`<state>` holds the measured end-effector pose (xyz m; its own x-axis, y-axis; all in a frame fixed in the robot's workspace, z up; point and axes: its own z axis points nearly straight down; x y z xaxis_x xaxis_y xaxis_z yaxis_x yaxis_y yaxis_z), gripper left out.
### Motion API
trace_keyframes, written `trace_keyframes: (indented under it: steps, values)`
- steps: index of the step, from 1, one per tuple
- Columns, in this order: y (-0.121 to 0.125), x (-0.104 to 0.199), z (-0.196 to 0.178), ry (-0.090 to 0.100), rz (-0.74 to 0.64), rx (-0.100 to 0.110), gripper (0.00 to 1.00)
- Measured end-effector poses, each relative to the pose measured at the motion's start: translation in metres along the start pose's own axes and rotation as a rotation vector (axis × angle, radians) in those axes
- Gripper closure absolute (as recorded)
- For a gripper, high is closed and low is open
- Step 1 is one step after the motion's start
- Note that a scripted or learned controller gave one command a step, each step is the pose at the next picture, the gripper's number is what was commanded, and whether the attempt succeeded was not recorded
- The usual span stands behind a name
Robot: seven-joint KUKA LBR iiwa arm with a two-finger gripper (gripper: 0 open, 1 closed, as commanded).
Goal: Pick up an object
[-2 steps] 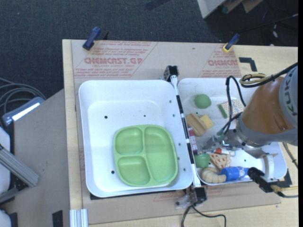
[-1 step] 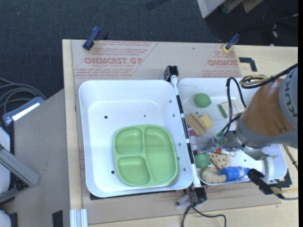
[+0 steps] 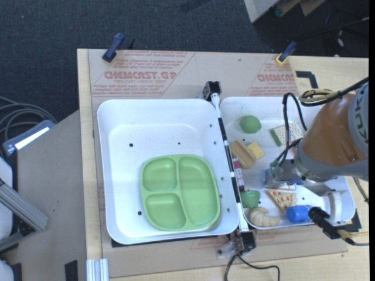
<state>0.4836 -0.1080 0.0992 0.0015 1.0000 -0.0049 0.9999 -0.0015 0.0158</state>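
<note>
The right bin (image 3: 234, 105) holds several small items. A round green fruit (image 3: 250, 123) lies near its back, and a tan and yellow sandwich-like piece (image 3: 246, 153) lies by its left wall. Along the front lie a green piece (image 3: 251, 198), a beige croissant (image 3: 263, 218), a pizza slice (image 3: 282, 199) and a blue item (image 3: 297, 213). A green and white packet (image 3: 282, 134) shows beside the arm. My gripper (image 3: 279, 176) hangs low over the middle of this bin, just above the pizza slice. The orange and grey wrist (image 3: 331, 139) covers the bin's right part.
A green divided plate (image 3: 180, 192) lies in the front half of the left bin (image 3: 117, 127). A black divider strip (image 3: 225, 148) runs between the bins. Blue and yellow clamps (image 3: 112, 47) sit at the board's far edge. Cables lie on the floor at left.
</note>
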Motion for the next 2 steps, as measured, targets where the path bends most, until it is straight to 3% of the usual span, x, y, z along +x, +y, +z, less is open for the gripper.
trace_keyframes:
  steps: [1, 2]
  values:
    - [-0.001, 0.000, 0.001, 0.000, 0.000, 0.002, 0.00]
    - [0.056, -0.028, 0.011, 0.001, -0.002, 0.005, 0.00]
